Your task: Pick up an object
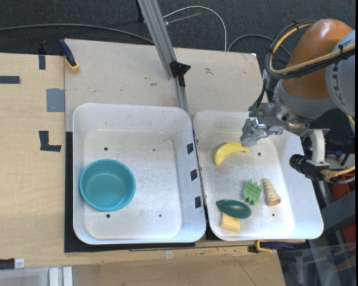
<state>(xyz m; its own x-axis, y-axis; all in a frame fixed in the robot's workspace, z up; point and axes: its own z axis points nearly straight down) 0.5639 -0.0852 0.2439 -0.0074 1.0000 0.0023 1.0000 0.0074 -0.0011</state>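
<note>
A yellow banana (227, 152) lies in the upper middle of the right bin (298, 219). My gripper (251, 137) hangs just above and to the right of the banana's far end, close to it. Lower in the same bin lie a green ridged piece (252, 190), a tan cone-shaped piece (270, 192), a dark green oval object (234, 208) and a yellow block (230, 222).
The left bin (86, 124) holds a teal bowl (107, 185) at its lower left. A grey metal pole (161, 31) slants down to the ridge between the bins. Cables loop behind the right bin.
</note>
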